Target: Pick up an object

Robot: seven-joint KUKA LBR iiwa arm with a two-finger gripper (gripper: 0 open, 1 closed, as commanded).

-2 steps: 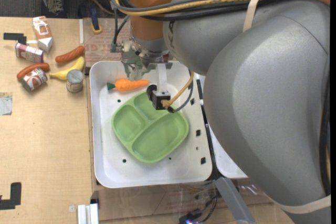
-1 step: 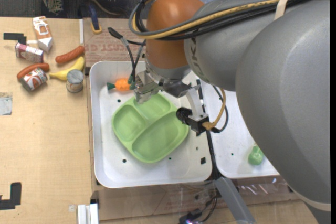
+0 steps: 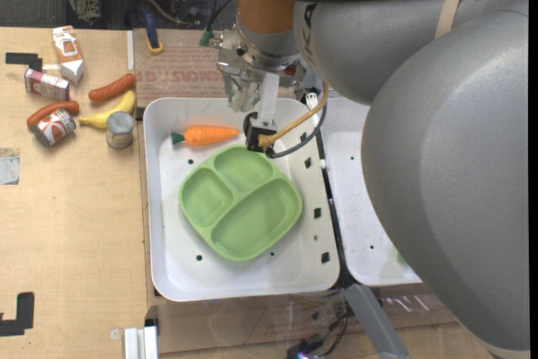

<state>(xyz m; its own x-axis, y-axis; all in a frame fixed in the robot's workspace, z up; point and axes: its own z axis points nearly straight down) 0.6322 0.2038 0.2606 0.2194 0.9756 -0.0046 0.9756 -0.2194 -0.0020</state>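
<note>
One carrot (image 3: 210, 134), one green plate (image 3: 241, 202), seemingly just apart.

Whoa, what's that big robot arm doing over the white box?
The grey robot arm reaches in from the right, and its gripper hangs over the far end of the left white bin. A toy carrot and a green plate lie in that bin. The gripper is close to the carrot, but I can't see it holding anything.

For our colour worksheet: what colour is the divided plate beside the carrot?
The plate is light green, clearest in the camera view.
</note>
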